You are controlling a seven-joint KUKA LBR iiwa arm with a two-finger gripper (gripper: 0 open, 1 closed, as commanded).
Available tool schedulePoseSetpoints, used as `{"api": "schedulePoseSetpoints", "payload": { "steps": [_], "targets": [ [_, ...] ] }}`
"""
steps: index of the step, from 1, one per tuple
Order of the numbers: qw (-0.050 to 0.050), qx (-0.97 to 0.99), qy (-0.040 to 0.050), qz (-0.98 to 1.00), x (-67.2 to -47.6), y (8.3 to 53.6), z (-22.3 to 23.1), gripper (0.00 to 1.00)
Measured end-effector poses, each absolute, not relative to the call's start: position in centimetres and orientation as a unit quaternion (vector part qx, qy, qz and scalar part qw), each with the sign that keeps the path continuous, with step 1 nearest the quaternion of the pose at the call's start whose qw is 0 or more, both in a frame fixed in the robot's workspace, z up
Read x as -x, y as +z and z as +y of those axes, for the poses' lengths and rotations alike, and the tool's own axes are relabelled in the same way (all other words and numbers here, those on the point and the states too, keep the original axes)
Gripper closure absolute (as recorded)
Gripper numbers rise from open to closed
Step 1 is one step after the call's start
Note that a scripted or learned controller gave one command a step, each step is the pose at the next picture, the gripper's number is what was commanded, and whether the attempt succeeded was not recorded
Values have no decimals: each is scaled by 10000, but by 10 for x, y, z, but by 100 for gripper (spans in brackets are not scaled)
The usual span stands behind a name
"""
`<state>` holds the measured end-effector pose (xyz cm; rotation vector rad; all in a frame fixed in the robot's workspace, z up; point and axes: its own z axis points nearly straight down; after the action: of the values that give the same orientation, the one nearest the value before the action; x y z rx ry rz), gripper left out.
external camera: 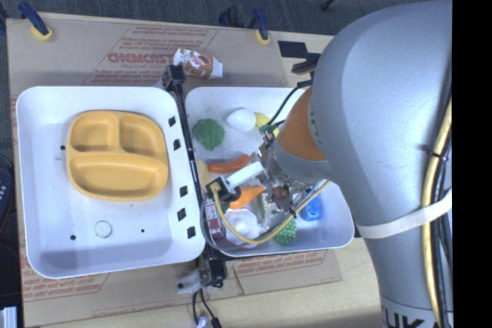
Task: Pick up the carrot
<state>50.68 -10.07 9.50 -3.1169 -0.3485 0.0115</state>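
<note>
Hand (247,196) reaching low into right bin (338,226), over carrot (228,164), finger state impossible to tell

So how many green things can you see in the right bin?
2. A leafy green piece lies near the bin's upper left, and a bumpy green piece sits at the bottom edge below the tool. The arm may hide more.

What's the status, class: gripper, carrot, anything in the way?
Gripper low in right bin, over carrot. Grasp unconfirmed. Crowded: green piece, white egg, blue item.
</note>
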Motion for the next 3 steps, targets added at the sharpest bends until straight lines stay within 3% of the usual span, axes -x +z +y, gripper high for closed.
{"api": "schedulePoseSetpoints", "payload": {
  "steps": [1,2,3],
  "targets": [
    [49,9935,50,-1139,-507,105,-100,100],
    [27,9924,23,-1229,-476,191,-32,100],
    [15,9946,20,-1039,-476,268,12,100]
  ]
}}
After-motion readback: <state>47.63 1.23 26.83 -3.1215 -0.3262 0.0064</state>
